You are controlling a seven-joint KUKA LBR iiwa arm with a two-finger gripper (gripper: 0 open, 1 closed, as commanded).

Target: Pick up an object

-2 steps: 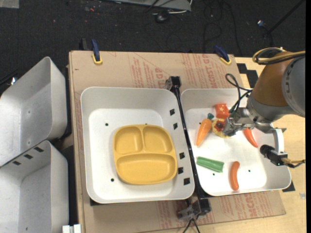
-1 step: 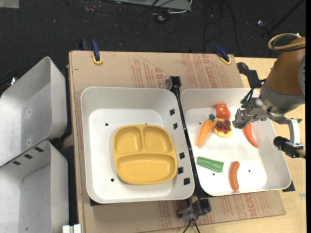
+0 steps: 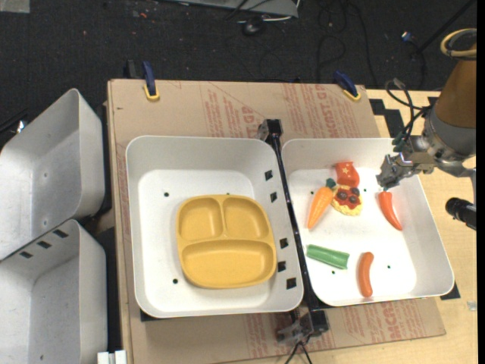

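Far to the gripper's left, the left bin [image 3: 144, 203] holds a yellow divided tray [image 3: 226, 241]. In the right bin [image 3: 432, 226], well left of the gripper, lies a toy carrot [image 3: 320, 205]; nearer, a small pizza slice [image 3: 348, 200] and a red piece [image 3: 347, 173]. Below-left are a green bean pod [image 3: 327, 256] and a sausage [image 3: 365, 273]. The gripper [image 3: 391, 174] hangs just above the red chili pepper [image 3: 390, 209], nothing visibly between its tips; whether clenched or released cannot be determined. Recommended: centre over the pepper, straddle its width, descend squarely.
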